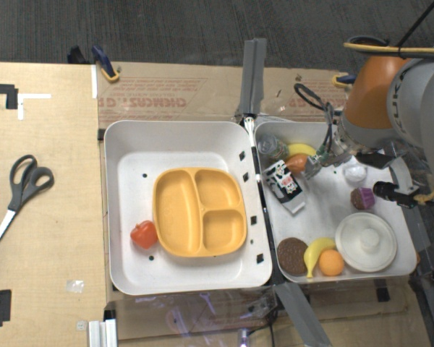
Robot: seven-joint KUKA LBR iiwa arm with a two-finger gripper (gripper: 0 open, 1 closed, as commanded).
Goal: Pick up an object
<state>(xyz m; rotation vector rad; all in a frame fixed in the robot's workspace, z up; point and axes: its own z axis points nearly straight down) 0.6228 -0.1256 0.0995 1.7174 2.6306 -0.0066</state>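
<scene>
My tool (320, 159) is down in the right bin (401, 270), near its far edge, and I cannot tell its state from here, because my wrist covers it. Touching or nearly touching its tip lie an orange-red piece (296, 163) and a yellow piece (301, 150) just beyond that. A little nearer the camera and to the tool's left lies a black-and-white carton (286, 183). To the tool's right sit a small white object (355, 173) and a purple one (362, 198). Well toward the near wall are a white bowl (367, 241), an orange (331, 262), a banana (316, 252) and a brown disc (291, 255). Far off to the left, in the other bin (123, 194), sit a yellow divided plate (200, 211) and a red object (143, 233) beside it.
</scene>
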